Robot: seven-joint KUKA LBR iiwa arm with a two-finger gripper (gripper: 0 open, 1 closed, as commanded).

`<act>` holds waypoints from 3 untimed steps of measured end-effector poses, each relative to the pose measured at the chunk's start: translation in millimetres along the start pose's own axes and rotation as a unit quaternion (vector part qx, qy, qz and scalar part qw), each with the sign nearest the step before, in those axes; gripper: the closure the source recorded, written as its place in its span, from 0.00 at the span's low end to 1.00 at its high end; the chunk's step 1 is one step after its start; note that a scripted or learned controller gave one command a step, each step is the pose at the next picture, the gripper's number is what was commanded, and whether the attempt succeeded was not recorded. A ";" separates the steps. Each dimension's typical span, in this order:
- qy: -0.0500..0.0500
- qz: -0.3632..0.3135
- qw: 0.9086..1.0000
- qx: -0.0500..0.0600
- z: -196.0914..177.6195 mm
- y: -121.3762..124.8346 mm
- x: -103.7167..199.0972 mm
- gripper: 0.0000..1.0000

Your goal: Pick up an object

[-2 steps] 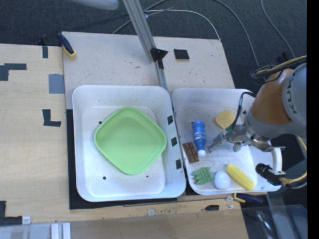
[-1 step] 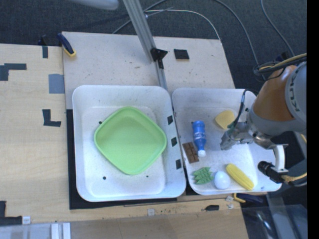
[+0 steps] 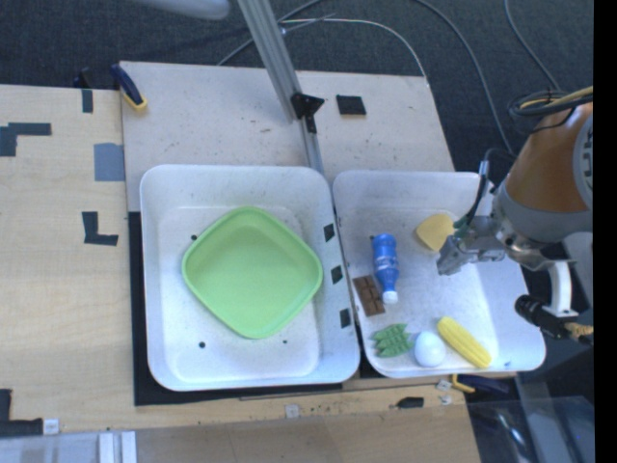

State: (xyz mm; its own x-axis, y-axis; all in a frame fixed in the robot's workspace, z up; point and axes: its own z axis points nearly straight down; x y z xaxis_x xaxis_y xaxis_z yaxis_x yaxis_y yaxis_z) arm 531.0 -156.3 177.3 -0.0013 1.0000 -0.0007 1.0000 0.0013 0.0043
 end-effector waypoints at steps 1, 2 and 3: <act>0.000 0.000 1.000 0.000 -62.2 -0.8 2.2 1.00; 0.000 0.000 1.000 0.002 -65.8 -0.7 2.3 1.00; 0.001 -0.001 1.000 0.003 -54.2 19.3 43.8 1.00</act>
